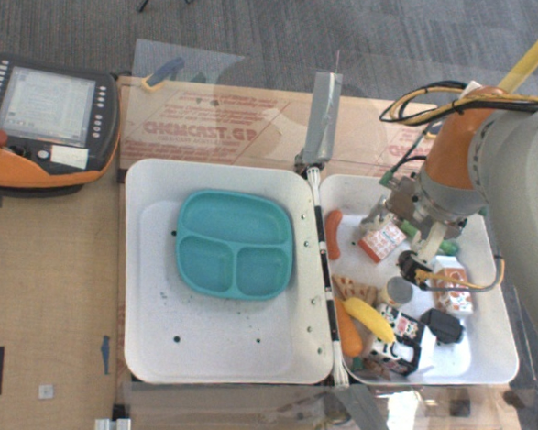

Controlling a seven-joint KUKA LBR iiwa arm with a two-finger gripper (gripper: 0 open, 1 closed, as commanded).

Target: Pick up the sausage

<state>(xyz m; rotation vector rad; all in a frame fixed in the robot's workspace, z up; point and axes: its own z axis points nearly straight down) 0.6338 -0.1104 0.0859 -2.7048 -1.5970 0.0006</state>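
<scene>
Red-orange and slim, the sausage (332, 234) lies lengthwise in the right bin (489, 354), close against that bin's left wall and in its upper part, just beside the divider between the two bins. Nothing touches it. To its right, a little apart, sits a small red and white carton (380, 242), tilted. The tool (413, 231) hangs over the upper middle of the right bin, near that carton and well to the right of the sausage; its dark parts blend with the wrist and cables, so I cannot tell whether it is apart or together, and nothing can be seen gripped in it. Above it the arm (494, 152) comes in from the right, grey with its orange band (455, 154), with yellow and black cables looping round it.

Lower in the right bin lies a heap of small things: a yellow banana (370, 318), an orange carrot (349, 331) against the left wall, a small grey can (399, 289), a black object (444, 326), and a printed packet (451, 285) near the right side.

The left bin (145, 274) holds a teal tray (236, 246) with three compartments, lying flat near its middle. On the worktop (43, 286) to the far left rests a control pendant (46, 125) with a screen and an orange underside
</scene>
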